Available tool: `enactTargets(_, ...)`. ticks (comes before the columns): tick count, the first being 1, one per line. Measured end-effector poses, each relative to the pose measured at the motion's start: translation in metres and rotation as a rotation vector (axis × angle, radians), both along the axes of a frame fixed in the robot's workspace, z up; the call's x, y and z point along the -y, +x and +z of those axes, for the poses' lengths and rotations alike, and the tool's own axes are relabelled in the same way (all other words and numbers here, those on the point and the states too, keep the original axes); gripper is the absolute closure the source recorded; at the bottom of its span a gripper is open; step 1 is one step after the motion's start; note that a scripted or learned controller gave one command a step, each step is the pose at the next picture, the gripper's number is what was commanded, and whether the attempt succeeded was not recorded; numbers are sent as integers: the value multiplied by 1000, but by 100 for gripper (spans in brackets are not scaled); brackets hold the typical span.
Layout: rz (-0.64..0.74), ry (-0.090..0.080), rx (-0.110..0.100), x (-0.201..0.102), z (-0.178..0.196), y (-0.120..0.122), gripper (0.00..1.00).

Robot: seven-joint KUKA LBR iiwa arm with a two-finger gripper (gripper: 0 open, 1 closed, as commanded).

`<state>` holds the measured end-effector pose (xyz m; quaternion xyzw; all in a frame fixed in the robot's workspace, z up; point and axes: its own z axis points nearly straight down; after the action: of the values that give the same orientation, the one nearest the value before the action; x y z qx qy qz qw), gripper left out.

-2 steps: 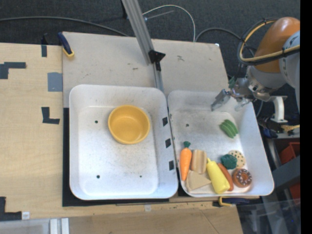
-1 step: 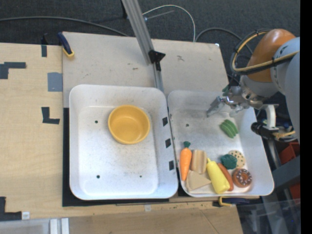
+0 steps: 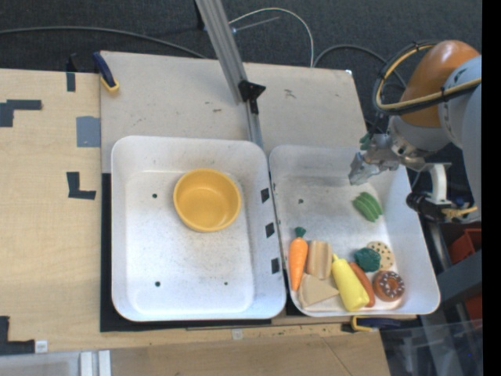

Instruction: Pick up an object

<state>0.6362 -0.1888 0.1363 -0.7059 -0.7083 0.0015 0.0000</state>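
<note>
My gripper [image 3: 363, 168] hangs over the upper right part of the right bin [image 3: 313, 182], pointing down and to the left; nothing shows between its fingers. A green ridged toy vegetable [image 3: 367, 205] lies just below it, apart from it. Along the right bin's lower edge lie a carrot [image 3: 297, 262], a tan bread piece [image 3: 317, 259], a yellow bottle-shaped toy [image 3: 349, 280], a dark green piece [image 3: 366, 258], a speckled cookie [image 3: 381, 251] and a brown donut [image 3: 388, 286]. A yellow bowl [image 3: 207, 200] sits in the left bin [image 3: 141, 233].
A grey metal post [image 3: 227, 49] slants down to the gap between the bins. A blue and yellow clamp [image 3: 106, 70] sits at the bench's upper left corner. Cables loop behind the right bin.
</note>
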Motion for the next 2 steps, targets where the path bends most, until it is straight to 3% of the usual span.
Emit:
enactTargets(1, -1, 1, 7, -8, 58, -5, 100)
enactTargets(2, -2, 2, 3, -8, 68, -4, 100)
